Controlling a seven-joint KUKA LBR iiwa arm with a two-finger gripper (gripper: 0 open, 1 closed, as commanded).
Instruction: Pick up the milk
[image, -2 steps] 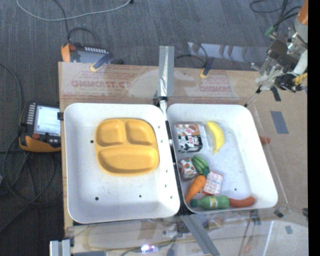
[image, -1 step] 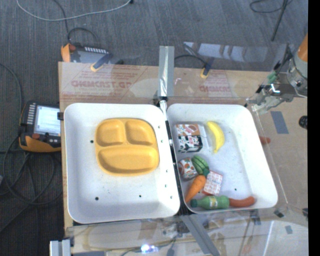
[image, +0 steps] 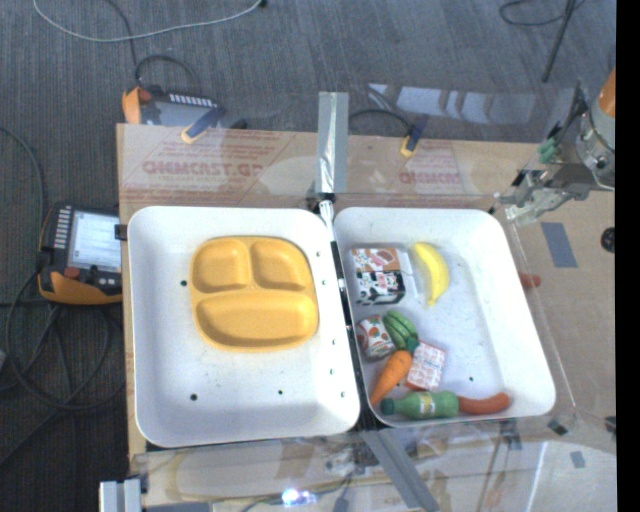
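We see the gripper (image: 522, 205) at the upper right, outside the bins, above the bench edge. We cannot tell whether it is spread or pressed together. The milk (image: 379, 274), a boxy carton with cow-spotted print, lies well to the left of it and lower, in the right bin (image: 500, 330), just beside a smooth curved banana (image: 431, 270). Further from the gripper, the left bin (image: 160, 330) holds a glossy yellow divided tray (image: 255, 292).

Arm (image: 600, 130) cut off at the right edge; gripper (image: 525, 203) fingers too small and blurred to read.
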